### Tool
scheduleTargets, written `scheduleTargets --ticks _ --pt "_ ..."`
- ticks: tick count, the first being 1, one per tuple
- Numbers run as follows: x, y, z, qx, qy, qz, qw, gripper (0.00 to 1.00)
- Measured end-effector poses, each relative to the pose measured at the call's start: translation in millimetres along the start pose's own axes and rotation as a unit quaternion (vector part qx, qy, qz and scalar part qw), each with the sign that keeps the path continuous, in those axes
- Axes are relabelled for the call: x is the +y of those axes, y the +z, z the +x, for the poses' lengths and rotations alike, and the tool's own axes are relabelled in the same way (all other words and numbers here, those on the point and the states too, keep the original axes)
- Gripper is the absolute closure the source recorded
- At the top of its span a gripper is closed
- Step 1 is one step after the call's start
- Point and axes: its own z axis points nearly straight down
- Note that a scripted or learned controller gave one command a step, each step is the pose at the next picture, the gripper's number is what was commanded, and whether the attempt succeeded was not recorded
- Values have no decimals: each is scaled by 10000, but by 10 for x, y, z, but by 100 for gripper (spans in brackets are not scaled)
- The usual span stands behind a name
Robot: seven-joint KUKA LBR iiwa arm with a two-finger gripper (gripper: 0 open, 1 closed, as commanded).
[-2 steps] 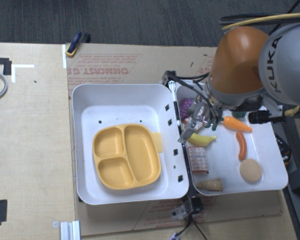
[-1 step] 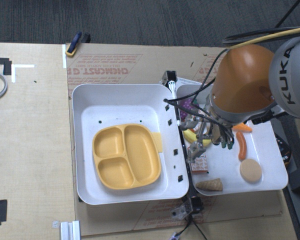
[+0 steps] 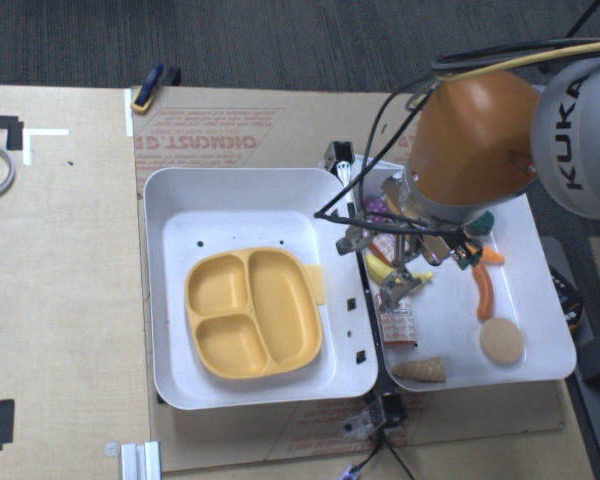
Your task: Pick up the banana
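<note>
Grey-and-orange arm's hand [image 3: 408, 268] hung over the right shallow white bin [image 3: 540, 358] — just above the yellow banana [image 3: 382, 268] (grip state unclear, fingers hidden).

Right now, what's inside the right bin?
In the right bin: an orange carrot, a tan round piece, a cone, a packet, and part of the yellow banana. The arm covers the bin's upper left.
</note>
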Motion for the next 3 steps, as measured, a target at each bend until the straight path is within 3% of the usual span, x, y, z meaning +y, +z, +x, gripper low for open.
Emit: scheduleTargets --ticks 1,2,3 --pt "-68 -2 516 11 464 -1 9989 0" --pt "135 0 298 3 -706 -2 9975 0" --pt "-47 1 111 1 -1942 -4 9810 0"
